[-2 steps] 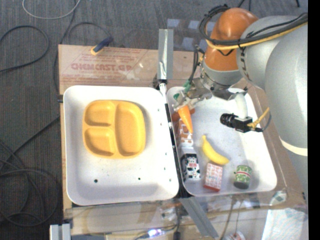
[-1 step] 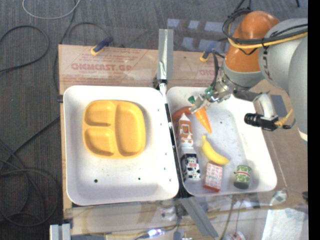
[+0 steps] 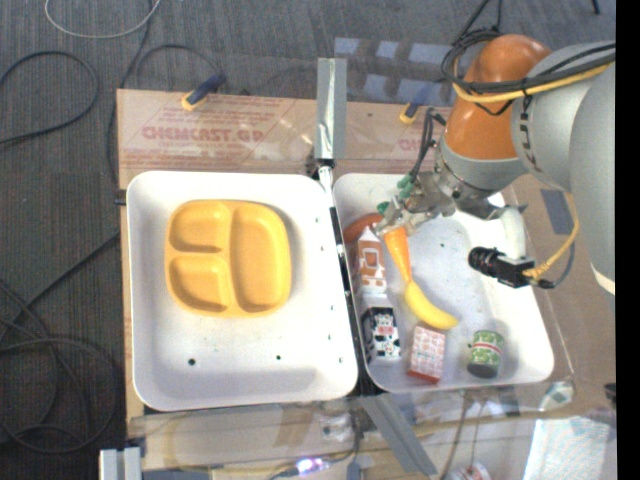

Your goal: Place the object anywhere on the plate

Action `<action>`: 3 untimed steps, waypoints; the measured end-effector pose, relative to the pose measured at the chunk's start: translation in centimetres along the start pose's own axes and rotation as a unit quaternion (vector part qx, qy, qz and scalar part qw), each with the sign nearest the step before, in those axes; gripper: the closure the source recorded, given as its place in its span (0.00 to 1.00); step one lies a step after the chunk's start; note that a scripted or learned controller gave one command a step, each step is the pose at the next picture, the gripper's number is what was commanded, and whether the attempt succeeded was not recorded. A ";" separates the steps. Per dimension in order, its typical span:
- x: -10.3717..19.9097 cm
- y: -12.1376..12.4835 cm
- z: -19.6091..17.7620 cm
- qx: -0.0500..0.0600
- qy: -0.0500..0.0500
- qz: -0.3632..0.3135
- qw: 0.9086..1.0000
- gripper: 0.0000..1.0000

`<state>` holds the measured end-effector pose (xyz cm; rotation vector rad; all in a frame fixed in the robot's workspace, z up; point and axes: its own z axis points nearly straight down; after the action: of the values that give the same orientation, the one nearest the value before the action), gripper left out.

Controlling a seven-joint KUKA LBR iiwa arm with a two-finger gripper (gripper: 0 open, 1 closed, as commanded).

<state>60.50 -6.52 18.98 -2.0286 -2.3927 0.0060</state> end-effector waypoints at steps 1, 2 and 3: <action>8.7 0.9 0.6 -0.002 -0.001 -0.062 0.998 1.00; 8.6 0.9 0.8 0.000 -0.001 -0.062 0.998 0.00; 21.4 0.2 0.5 0.000 -0.001 -0.052 0.999 0.00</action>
<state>57.16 14.63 18.54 -1.9025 -2.4949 0.0086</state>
